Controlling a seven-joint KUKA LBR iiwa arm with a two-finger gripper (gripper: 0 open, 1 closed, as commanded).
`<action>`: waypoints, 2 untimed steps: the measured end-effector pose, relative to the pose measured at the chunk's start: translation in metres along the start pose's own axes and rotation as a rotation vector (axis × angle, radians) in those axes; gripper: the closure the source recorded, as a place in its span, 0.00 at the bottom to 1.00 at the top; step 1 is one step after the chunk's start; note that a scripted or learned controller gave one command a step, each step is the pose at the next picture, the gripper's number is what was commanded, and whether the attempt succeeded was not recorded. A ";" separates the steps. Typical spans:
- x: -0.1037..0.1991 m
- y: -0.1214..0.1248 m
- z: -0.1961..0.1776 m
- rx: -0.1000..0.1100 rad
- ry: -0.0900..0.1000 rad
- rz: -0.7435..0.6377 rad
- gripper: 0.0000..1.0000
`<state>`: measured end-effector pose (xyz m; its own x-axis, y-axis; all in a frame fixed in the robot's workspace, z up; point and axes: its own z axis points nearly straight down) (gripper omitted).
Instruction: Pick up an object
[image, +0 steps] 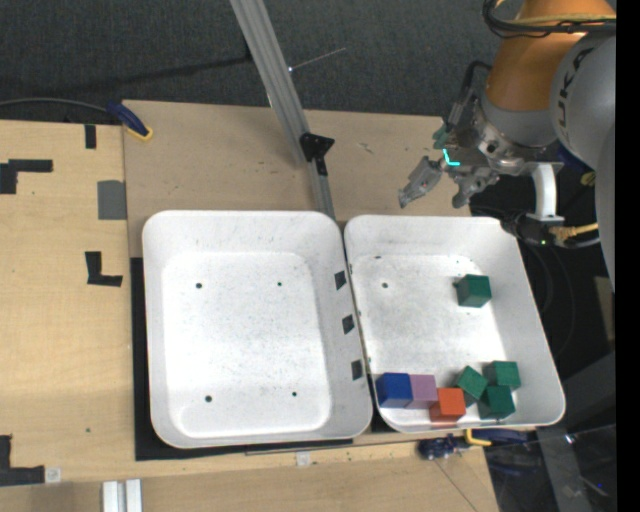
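Note:
My gripper (438, 190) hangs above the far edge of the right bin (420, 300), its two fingers spread open with nothing between them. One green block (473, 290) lies alone in the bin's right half, below and to the right of the gripper. Along the near edge sit a blue block (395, 389), a purple block (424, 388), an orange block (450, 403) and three green blocks (492, 387) clustered in the near right corner.
The left bin (245, 320) adjoins the right one, with black clips along the shared rim. A slanted metal pole (285, 90) runs from the top down to the bins' far junction. Black cables hang off the bench's right side.

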<state>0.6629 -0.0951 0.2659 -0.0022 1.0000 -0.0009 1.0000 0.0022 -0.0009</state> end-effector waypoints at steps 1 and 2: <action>-0.005 -0.004 0.046 0.005 -0.001 0.001 0.00; -0.003 -0.002 0.091 0.005 0.000 0.001 0.00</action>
<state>0.6609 -0.0980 0.1752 -0.0016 1.0000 -0.0009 1.0000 0.0016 -0.0060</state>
